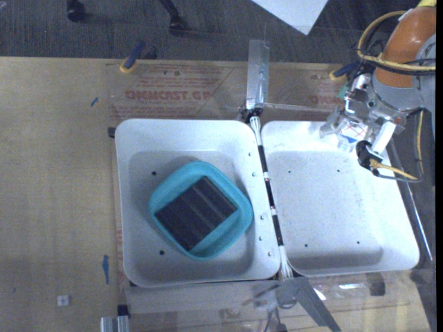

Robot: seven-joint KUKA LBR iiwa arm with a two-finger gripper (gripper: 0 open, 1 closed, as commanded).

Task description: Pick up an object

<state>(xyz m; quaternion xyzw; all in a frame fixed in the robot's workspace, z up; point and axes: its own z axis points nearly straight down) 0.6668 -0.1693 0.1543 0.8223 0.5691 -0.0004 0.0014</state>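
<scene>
You have not picked anything up yet. The blue tray (201, 209) (a dark ribbed block sits in it) lies in the left bin (138, 144), well apart from the end effector (360, 135), which hangs above the right bin's (332, 213) far corner; whether it is open, you cannot tell.

Obj to pick: a light blue square dish (201, 209) w/ rounded corners, holding a dark grey/black ribbed rectangular insert (194, 212) in its middle. Sits upright, flat on floor of left white bin (131, 151), turned approx. diagonal to bin walls. Lies toward bin's centre-front, apart from all four walls. Looks intact.
</scene>
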